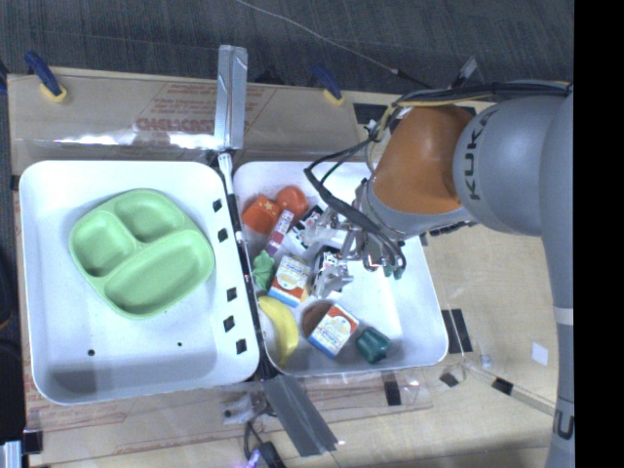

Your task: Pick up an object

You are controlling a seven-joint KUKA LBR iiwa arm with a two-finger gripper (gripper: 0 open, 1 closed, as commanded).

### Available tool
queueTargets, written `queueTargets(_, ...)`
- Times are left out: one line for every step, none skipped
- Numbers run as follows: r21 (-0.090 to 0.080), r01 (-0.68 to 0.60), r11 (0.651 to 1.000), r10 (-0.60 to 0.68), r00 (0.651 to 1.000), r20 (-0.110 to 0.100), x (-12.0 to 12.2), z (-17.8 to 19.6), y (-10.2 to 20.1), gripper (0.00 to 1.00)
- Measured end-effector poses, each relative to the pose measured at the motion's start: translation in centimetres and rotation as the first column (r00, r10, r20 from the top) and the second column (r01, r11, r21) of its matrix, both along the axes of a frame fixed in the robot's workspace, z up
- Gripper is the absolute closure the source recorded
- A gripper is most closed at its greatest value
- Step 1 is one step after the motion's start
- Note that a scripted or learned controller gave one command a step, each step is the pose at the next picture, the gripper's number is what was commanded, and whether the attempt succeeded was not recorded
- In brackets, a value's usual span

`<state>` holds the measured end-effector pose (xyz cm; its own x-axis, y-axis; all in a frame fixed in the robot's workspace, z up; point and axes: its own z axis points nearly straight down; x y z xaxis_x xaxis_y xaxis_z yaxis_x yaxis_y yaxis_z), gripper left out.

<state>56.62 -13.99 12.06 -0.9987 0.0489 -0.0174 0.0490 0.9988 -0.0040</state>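
Can't tell how the jaws on the gripper (pixel 327 252) stand (too cluttered), but with the carton (pixel 290 279) and banana (pixel 280 328) so close, it could easily snag both.

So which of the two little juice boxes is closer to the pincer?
The juice box in the middle of the right bin, beside the pincer. The other box lies further toward the bin's front edge, next to the dark green block.

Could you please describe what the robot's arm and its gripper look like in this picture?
The arm is rounded and grey, with black KUKA lettering and a broad orange band above the wrist. Black cables loop beside the band. The gripper is a cluster of silver and black metal parts.
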Motion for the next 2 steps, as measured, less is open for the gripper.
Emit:
queueTargets(0.005,0.049,0.999,-0.049,0.999,-0.013,-5.3,-2.8,3.0,0.00)
queueTargets(0.002,-0.082,0.997,0.082,0.997,-0.011,0.0,4.6,-0.8,0.00)
